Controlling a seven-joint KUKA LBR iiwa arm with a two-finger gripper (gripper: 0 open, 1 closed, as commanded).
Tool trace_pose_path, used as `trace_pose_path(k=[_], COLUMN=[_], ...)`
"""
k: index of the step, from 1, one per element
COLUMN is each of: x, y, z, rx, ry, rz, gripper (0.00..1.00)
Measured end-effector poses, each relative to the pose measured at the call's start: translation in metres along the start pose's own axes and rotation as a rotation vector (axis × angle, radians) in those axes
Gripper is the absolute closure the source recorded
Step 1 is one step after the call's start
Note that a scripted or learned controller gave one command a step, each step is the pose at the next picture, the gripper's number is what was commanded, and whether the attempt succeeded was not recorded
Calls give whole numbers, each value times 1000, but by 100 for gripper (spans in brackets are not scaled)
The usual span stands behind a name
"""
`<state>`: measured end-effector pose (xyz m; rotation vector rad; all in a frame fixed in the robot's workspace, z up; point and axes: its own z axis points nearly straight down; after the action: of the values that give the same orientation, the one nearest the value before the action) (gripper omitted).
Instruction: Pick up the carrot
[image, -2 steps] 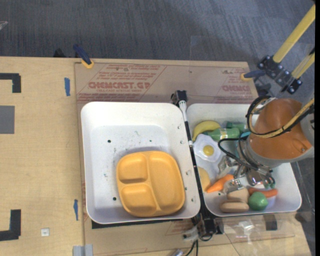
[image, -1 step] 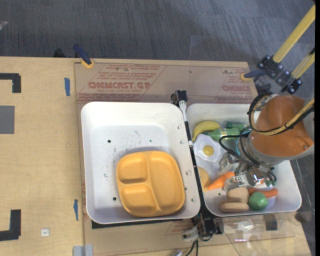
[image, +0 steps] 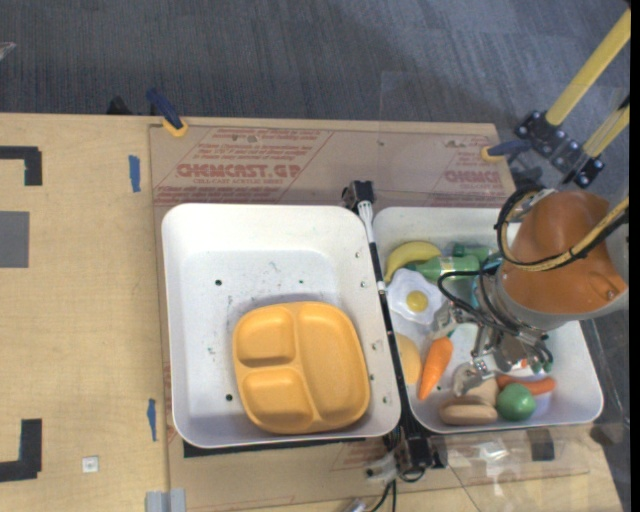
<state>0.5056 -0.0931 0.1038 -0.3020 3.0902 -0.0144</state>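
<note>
The carrot (image: 434, 367) is an orange toy lying lengthwise in the right bin (image: 580, 395), near that bin's left wall, with its narrow tip pointing toward the front. My gripper (image: 483, 366) hangs low over the same bin, just right of the carrot and close to it. The orange wrist band (image: 556, 255) and cables cover the bin's right half. Nothing of the carrot shows inside the gripper; it rests on the bin floor.
Around the carrot lie a fried egg (image: 414, 298), a banana (image: 412, 256), a green item (image: 450, 266), a yellow piece (image: 408, 360), a tan roll (image: 468, 411), a green ball (image: 516, 402) and a red-orange piece (image: 532, 384). The left bin (image: 200, 300) holds a yellow divided tray (image: 298, 366).
</note>
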Motion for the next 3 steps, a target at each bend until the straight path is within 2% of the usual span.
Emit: trace_pose_path(k=[1,2,3], x=[9,6,4], y=[4,4,5], z=[11,-1,-11], rx=[-6,-3,-1], ry=[6,-3,-8], rz=[-113,-115,-116], gripper=[0,100,100])
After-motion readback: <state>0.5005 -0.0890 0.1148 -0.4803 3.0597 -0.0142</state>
